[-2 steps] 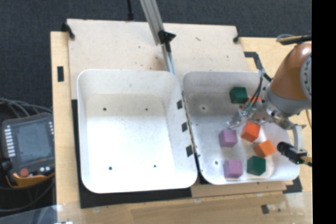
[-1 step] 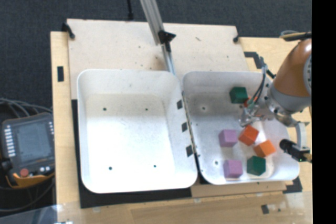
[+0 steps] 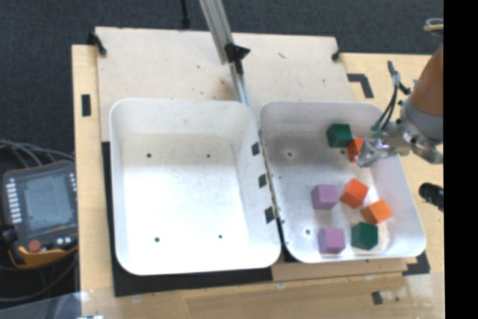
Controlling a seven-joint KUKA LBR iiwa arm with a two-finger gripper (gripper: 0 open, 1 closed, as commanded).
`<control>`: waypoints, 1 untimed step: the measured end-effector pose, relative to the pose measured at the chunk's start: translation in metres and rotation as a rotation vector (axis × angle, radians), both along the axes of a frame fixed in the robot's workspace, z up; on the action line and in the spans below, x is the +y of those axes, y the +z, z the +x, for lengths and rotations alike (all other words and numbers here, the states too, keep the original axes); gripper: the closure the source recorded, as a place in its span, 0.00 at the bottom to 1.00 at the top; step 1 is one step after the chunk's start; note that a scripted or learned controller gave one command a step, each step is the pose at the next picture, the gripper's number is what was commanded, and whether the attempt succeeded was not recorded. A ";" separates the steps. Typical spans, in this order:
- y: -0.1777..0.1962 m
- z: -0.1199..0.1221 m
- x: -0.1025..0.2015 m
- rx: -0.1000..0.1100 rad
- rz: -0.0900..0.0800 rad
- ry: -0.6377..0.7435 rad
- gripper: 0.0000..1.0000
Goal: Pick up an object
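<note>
Dark carpet surrounds our table (image 3: 86,160). Down in the right bin (image 3: 299,123), our jaws (image 3: 366,153) touch an orange block (image 3: 352,148) beside the green one (image 3: 339,135); we can't tell their state.

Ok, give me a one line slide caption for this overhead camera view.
Grey arm's gripper low in the right white bin beside a small orange block and a green cube.

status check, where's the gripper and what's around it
Gripper low in right bin, at small orange block; grip unconfirmed. Green block close beside it. Other blocks nearer the front: purple, orange, green.
</note>
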State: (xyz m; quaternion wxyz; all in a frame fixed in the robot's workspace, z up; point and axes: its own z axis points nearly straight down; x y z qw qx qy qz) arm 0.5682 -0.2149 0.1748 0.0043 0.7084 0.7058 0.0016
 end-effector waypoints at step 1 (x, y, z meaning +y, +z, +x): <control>0.064 0.005 0.002 -0.001 0.000 0.007 1.00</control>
